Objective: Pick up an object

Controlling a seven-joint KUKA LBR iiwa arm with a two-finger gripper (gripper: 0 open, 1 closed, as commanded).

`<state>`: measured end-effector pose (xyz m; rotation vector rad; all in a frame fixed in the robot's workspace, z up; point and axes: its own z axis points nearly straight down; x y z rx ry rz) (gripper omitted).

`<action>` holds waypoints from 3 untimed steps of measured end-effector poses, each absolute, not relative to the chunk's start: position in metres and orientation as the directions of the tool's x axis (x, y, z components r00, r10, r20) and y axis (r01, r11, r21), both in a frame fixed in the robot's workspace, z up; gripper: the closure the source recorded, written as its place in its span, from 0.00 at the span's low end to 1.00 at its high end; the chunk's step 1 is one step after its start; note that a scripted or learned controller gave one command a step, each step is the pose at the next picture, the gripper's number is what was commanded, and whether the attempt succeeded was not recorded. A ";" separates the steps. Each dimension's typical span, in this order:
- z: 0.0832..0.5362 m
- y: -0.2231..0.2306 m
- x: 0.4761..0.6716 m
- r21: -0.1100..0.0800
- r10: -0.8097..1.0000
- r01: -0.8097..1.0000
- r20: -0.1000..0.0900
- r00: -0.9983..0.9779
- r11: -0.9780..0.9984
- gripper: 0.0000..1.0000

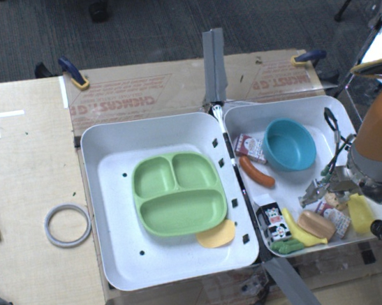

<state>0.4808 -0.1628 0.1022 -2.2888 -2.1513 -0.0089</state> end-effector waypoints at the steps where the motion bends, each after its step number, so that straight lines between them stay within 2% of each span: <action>1: 0.092 -0.109 0.478 0.001 0.989 0.989 -0.002 -0.145 0.145 0.00; 2: 0.091 -0.134 0.562 -0.001 0.999 0.999 -0.001 0.035 -0.035 0.00; 3: 0.110 -0.138 0.628 -0.002 0.996 0.996 -0.002 -0.094 0.094 0.00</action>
